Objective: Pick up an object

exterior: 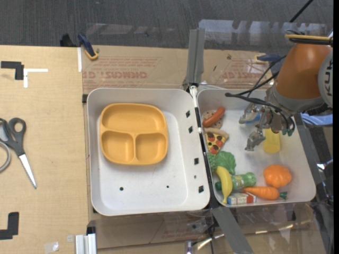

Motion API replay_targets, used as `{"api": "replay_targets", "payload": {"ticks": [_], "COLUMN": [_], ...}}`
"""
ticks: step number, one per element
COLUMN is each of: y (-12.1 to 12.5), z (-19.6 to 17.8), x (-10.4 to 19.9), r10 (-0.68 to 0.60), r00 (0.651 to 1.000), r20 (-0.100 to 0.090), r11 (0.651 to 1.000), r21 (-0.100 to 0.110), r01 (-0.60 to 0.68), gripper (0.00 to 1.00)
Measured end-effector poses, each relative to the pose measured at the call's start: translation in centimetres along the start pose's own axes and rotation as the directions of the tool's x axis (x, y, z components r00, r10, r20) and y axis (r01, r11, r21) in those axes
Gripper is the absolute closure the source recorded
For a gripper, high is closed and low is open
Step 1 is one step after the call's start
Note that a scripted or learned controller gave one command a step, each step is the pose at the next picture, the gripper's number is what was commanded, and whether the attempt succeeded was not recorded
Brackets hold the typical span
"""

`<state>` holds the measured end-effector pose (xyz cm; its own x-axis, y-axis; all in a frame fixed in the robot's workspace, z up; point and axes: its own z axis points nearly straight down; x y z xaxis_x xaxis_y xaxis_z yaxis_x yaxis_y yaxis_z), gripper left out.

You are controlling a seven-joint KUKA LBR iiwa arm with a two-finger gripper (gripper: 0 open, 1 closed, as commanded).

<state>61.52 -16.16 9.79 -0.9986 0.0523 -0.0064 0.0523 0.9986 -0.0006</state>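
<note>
The right bin (304, 157) holds several toy foods: a hot dog (213, 117), a pizza slice (216, 139), a green lettuce leaf (223, 159), a banana (224, 181), a green bottle (243, 181), a carrot (263, 193), an orange (277, 175) and a small red and white carton (241, 198). A yellow block (272, 142) stands in the back right part of that bin. My gripper (257, 131) hangs over the bin just left of the yellow block, under the orange wrist band. Nothing is visibly held in it.
The left bin (143, 194) bears an orange divided plate (134, 133). Scissors (18, 147) lie on the bench at the far left. A blue clamp (87, 46) sits behind the left bin. Cables run across the upper right.
</note>
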Motion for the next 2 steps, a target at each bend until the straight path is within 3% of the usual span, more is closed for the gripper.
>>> {"api": "replay_targets", "payload": {"ticks": [1,2], "y": [0.0,-2.0], "z": [-1.1,0.4], "x": [-0.2,-4.2], "r10": [0.003,0.176], "r00": [1.000,0.984], "r20": [0.007,-0.004], "r11": [1.000,0.984], "r21": [0.000,0.000], "r01": [-0.003,-0.176], "gripper": [1.00,1.00]}}
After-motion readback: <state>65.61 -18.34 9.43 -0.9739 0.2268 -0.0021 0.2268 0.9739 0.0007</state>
